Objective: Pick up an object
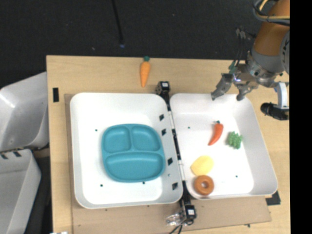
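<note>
My gripper [228, 92] hangs open above the far edge of the right bin [243, 111], its two dark fingers spread apart with nothing between them. Below it in that bin lie a red chili pepper [216, 133], a green broccoli piece [234, 140], a yellow lemon-like piece [202, 165] and a brown doughnut [204, 185]. The chili lies nearest to the gripper, a short way toward the front. An orange carrot [145, 71] rests on the bench beyond the left bin.
The left bin [83, 130] holds a teal divided plate [132, 152]. A row of black clips [171, 130] runs along the seam between the bins. A white object [19, 116] stands off the bench at the left.
</note>
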